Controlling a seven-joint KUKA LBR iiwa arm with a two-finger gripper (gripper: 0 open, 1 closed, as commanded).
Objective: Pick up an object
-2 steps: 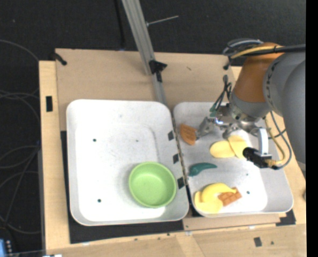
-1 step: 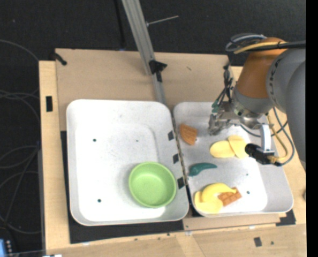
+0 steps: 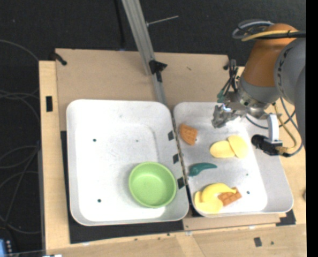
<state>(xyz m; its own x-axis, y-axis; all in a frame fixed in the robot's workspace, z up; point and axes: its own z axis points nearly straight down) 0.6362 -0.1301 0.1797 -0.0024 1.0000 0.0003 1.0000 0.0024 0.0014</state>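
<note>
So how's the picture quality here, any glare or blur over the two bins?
Camera view: soft and slightly grainy throughout. The left bin looks bright but keeps its speckled texture, so there is no harsh glare. The green bowl casts only a faint shadow. The hand is small and blurred, its detail unreadable. The floor around the bench is nearly black.

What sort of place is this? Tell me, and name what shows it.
Probably a robotics lab's grasping test bench: two white bins on a board, small toy-like objects such as a green bowl, and an industrial arm's gripper over the right bin.
</note>
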